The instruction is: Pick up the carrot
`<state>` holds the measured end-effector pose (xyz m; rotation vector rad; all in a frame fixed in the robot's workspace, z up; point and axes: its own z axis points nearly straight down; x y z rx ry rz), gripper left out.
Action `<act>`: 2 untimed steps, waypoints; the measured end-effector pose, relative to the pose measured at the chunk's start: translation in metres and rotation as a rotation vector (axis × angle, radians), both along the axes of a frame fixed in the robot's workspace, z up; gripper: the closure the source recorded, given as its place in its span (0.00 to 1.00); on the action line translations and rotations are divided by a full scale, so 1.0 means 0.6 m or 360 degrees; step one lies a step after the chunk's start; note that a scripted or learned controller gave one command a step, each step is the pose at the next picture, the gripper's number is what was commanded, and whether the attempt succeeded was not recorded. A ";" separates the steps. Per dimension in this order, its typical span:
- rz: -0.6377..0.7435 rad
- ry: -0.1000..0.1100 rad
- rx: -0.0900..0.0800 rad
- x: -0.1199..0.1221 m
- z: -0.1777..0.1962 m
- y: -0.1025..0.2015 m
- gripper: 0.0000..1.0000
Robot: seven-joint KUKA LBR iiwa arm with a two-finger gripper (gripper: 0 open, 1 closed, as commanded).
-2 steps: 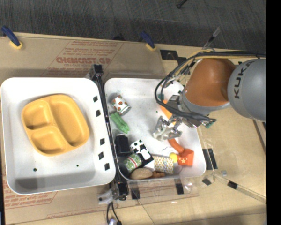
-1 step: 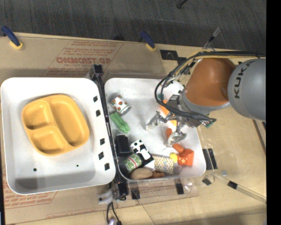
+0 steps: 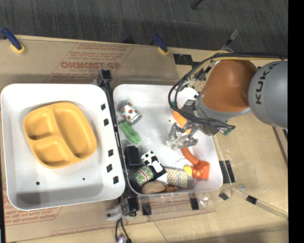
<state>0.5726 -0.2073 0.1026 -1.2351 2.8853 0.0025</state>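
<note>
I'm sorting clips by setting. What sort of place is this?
Probably a robotics lab bench, not a home kitchen: a KUKA arm reaches over two white bins of toy food, and the brown board beneath is held by blue clamps.

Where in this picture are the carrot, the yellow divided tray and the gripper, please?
carrot [image 3: 189, 156]: camera view, on its orange body just below the gripper, in the right bin.
yellow divided tray [image 3: 59, 132]: camera view, on its middle ridge, in the left bin.
gripper [image 3: 180, 138]: camera view, at its metal fingertips over the right bin.
</note>
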 end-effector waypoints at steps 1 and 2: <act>-0.0282 -0.0005 0.0002 0.053 0.050 0.127 1.00; 0.0167 -0.0010 -0.0010 0.052 0.209 -0.008 1.00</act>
